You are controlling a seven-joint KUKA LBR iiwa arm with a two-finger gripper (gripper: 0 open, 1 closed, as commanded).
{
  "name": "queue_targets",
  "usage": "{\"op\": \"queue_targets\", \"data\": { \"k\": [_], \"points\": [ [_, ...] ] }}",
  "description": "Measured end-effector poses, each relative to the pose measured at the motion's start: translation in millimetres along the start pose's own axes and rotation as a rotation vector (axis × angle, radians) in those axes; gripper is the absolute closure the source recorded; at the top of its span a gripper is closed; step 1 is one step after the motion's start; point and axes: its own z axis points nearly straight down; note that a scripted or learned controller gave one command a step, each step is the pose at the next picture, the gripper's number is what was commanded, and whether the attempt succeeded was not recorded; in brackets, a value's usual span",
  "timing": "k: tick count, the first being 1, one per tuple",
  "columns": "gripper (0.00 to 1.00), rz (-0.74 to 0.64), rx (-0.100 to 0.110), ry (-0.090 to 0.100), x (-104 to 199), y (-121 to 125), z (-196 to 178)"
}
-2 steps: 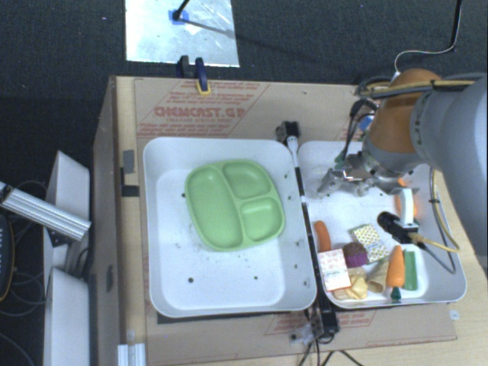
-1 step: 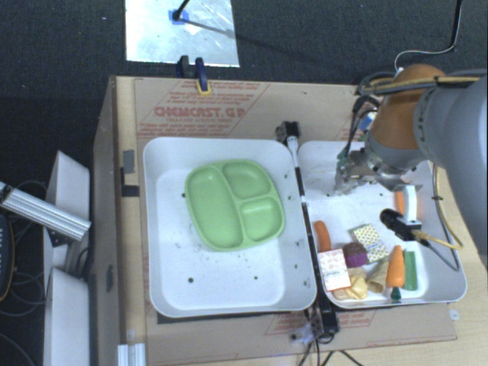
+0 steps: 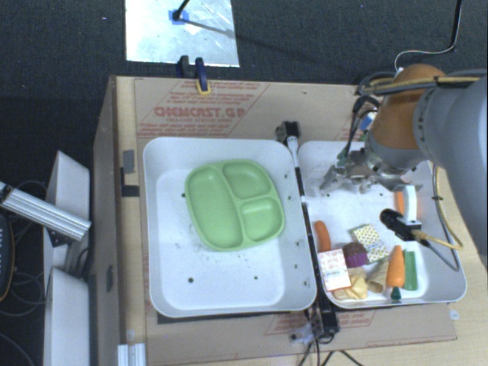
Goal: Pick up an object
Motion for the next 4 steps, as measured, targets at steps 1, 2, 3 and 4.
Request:
{"op": "queue_targets", "data": {
  "k": [1,2,3,4],
  "points": [
    [1.0,-0.002,-0.003,0.0,0,1,-11],
    [0.0,-0.002,-0.003,0.0,0,1,-11],
    [1.0,-0.003,-0.006,0.001,0,2,-22],
    [0.0,-0.004,-0.006,0.001,0,2,-22]
  ]
}}
